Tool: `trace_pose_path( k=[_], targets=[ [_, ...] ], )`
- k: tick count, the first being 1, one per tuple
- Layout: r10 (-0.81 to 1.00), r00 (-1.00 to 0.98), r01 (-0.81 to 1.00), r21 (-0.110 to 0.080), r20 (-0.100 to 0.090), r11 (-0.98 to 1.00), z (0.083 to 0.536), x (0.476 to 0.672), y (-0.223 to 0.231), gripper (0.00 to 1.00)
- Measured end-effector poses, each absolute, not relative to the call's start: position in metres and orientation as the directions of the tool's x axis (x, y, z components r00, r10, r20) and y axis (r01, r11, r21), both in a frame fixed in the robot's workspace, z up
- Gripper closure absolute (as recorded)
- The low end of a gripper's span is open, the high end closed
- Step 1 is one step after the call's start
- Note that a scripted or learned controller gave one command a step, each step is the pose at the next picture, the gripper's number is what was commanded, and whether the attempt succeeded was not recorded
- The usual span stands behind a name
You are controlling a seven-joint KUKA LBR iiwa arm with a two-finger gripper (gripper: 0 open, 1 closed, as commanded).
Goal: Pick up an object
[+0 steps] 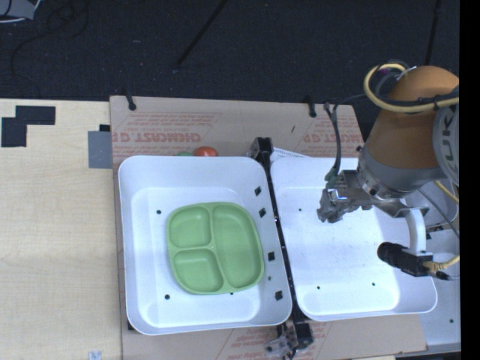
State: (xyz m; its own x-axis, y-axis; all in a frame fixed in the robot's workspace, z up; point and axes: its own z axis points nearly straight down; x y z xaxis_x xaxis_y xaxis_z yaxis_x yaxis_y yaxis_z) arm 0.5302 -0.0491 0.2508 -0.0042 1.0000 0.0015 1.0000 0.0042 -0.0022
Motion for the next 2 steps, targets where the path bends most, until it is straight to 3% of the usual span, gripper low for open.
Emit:
trace_pose_path(
  k=[2],
  targets=[
    [1.0,-0.005,1.0,-0.004,0.002,0.005,0.238,0.54,0.052,1.0]
  ],
)
